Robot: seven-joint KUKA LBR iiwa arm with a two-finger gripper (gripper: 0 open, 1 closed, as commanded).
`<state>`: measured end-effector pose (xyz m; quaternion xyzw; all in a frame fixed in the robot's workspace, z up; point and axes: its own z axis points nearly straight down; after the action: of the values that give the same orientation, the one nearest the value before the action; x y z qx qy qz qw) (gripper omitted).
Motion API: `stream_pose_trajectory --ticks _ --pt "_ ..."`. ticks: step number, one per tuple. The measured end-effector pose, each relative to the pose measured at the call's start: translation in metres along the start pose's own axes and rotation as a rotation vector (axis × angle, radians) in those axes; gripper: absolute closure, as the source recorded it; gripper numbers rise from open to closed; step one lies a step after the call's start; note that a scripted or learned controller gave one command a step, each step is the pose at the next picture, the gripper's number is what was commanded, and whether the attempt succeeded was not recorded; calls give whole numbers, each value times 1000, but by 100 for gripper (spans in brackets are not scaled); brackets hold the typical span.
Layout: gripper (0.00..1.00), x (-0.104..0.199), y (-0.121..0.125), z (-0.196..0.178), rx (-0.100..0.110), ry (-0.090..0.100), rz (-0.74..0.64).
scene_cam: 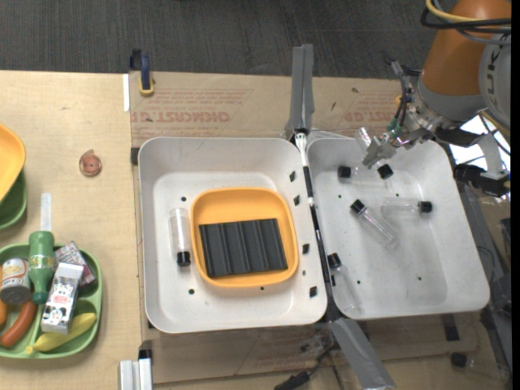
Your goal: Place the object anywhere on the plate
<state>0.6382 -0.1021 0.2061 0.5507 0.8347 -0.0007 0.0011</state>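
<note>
An orange plate (244, 200) sits in the middle of the left bin (154, 299). A black ridged slab (244, 246) lies flat on it, inside the rim. A clear vial with a black cap (178, 234) lies just left of the plate, on the bin floor. My gripper (375, 151) hangs over the far left part of the right bin (455, 291), well away from the plate. Two clear vials (372, 220) (404, 208) lie on the right bin floor below the gripper. Two small black pieces (344, 171) (384, 170) lie close to the gripper tip.
A metal divider post (301, 88) rises between the bins at the back. On the bench at the left stands a green tray (81, 331) with toy food and a bottle. A small pink item (91, 163) lies near it. The arm's orange band (467, 39) is at the top right.
</note>
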Motion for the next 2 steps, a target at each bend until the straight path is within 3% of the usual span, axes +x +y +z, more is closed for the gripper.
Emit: stream_pose_trajectory --ticks 1,2 --pt "100 -15 16 2 -1 -1 -111" --pt "100 -5 20 -3 -1 0 -220"
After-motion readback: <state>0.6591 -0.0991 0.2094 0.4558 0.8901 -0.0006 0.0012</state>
